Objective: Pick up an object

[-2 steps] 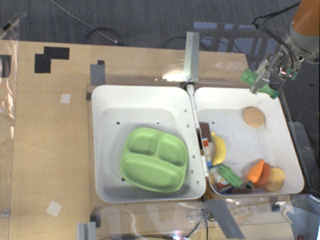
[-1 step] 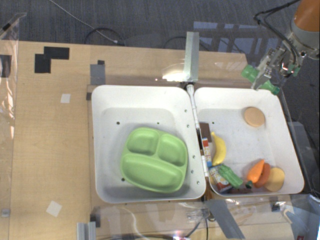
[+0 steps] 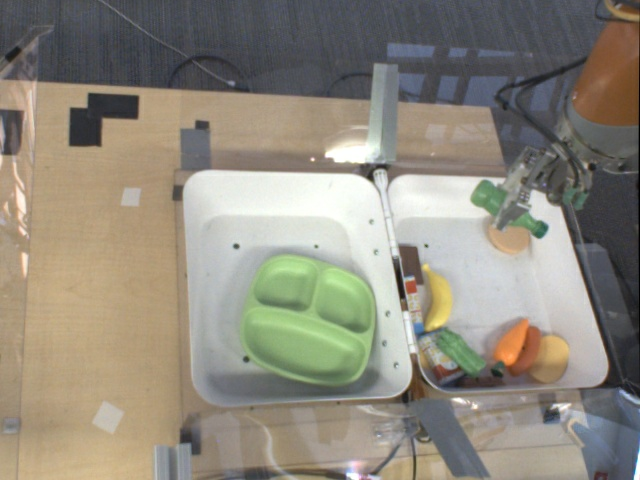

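My gripper [image 3: 519,200] is over the far right part of the right bin [image 3: 560,268]. Its fingers are shut on a green toy [image 3: 489,197], which sticks out to the left and right of them. A round tan disc [image 3: 509,240] lies just below the green toy; I cannot tell whether they touch. Along the bin's near side lie a banana [image 3: 437,300], a green pickle-like piece [image 3: 461,351], an orange carrot [image 3: 511,341] and a yellow-tan fruit [image 3: 551,357].
The left bin [image 3: 215,268] holds a green divided plate [image 3: 309,318]. A metal divider post [image 3: 384,113] stands behind the wall between the bins. A small box [image 3: 410,290] leans against that wall. Dark cables [image 3: 525,88] run behind the arm.
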Robot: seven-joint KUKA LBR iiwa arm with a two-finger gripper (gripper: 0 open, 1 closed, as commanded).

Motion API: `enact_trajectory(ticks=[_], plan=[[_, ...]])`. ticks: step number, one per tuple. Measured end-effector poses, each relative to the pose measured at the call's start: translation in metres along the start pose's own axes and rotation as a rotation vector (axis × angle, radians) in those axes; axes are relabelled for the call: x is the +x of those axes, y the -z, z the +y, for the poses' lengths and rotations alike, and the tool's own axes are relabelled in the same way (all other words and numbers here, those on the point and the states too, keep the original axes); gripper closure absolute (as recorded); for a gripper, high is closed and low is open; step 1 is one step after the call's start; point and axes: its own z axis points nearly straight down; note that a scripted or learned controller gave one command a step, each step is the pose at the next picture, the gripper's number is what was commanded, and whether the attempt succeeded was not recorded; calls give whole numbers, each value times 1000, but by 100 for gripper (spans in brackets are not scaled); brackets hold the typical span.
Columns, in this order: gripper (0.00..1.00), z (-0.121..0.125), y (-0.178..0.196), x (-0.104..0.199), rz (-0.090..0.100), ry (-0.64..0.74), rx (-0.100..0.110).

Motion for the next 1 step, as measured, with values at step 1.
enact_trajectory(ticks=[1], plan=[[100,-7,81,-55,-10,-216,-2]])
